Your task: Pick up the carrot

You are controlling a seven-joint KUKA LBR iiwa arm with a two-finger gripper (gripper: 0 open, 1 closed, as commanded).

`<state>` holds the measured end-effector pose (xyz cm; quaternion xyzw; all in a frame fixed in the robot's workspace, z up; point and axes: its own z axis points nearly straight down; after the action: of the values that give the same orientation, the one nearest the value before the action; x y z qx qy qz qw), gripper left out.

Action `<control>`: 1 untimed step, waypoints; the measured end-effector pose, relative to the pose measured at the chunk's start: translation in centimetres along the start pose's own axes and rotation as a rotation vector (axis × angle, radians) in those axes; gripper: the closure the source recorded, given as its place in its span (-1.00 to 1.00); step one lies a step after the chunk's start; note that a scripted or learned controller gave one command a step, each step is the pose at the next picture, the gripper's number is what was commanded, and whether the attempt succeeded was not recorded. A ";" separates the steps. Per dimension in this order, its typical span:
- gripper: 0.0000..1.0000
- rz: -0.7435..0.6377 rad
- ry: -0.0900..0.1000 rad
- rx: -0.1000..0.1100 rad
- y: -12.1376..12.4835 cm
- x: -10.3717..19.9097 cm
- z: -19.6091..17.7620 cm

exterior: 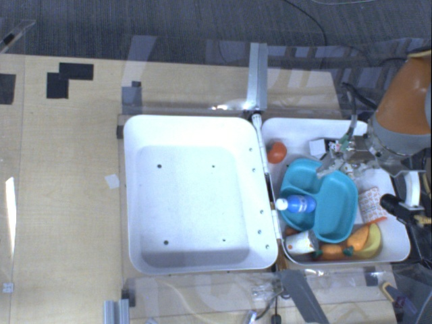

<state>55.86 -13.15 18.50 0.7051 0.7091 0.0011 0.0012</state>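
- Nearest to us, at the front edge of the right bin, we find the carrot. It lies flat, an orange body with a green end, close to the front wall.
- The carrot is crowded: a yellow banana-like fruit touches it on one side, a small white and orange item lies just beside its other end, and the rim of a blue bowl comes over its far side.
- Further back, a blue-capped bottle rests against the blue bowl, and a second blue dish is behind it.
- Still further, we see a red-orange ball near the wall that divides the bins. It should not be confused with the carrot.
- The gripper hovers above the back half of the right bin, well apart from the carrot. Whether its fingers are apart or together we cannot tell; they are too small and mixed with the clutter.
- We judge that the reach is not yet begun. To do it well, the arm should travel toward the front wall, come down straight over the middle of the carrot with the fingers across its short width, and avoid the bowl rim and the banana.
- The left bin on the worktop takes no part in this step.
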 end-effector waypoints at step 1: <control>-1.00 -0.149 -0.006 -0.024 -6.4 1.9 9.1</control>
<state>49.51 -11.33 9.40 0.6504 0.7595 0.0072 0.0118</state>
